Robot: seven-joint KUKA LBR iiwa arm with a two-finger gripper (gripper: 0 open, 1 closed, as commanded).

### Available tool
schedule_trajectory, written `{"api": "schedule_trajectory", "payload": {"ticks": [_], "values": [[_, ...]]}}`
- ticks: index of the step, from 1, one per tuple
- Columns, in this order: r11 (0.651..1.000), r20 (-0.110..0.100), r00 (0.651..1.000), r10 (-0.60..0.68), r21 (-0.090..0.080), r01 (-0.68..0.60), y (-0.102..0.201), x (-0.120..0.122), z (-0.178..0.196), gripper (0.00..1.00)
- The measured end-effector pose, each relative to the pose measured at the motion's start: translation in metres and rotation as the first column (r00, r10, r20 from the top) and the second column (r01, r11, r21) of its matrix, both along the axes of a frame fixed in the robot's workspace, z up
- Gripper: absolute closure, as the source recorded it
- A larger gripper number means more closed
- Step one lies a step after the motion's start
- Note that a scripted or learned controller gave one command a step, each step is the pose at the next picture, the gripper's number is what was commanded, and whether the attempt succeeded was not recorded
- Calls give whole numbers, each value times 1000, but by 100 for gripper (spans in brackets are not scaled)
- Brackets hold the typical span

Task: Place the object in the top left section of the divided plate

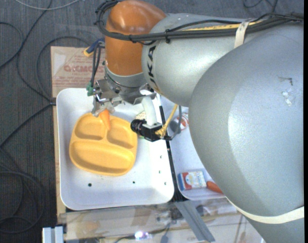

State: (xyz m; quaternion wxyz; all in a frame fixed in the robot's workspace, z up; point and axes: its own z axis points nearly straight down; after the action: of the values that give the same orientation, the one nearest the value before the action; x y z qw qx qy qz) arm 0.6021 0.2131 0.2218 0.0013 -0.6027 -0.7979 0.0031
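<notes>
The claw (pixel 104 109) sits low over the far edge of the plate (pixel 103 148), right at the rib between its two upper sections. A small orange piece (pixel 105 116) pokes out just under it. That looks like the object, a carrot-like sliver, but whether the claw is pinching it or has let go, I cannot tell; the wrist hardware hides the tips.

Directly below the claw, the plate is a glossy yellow-orange moulded plastic with rounded corners, two small wells up top and one long well nearer the camera. It lies in the left bin (pixel 144 186), smooth white with a raised rim that keeps things from sliding off.

The object hangs on the divider, not clearly inside the top left well, so my read is the drop wants a nudge to the claw's left first.
</notes>
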Motion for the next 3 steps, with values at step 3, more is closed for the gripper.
{"api": "schedule_trajectory", "payload": {"ticks": [3], "values": [[990,1,990,142,1,-142,-9,44,16,100]]}}
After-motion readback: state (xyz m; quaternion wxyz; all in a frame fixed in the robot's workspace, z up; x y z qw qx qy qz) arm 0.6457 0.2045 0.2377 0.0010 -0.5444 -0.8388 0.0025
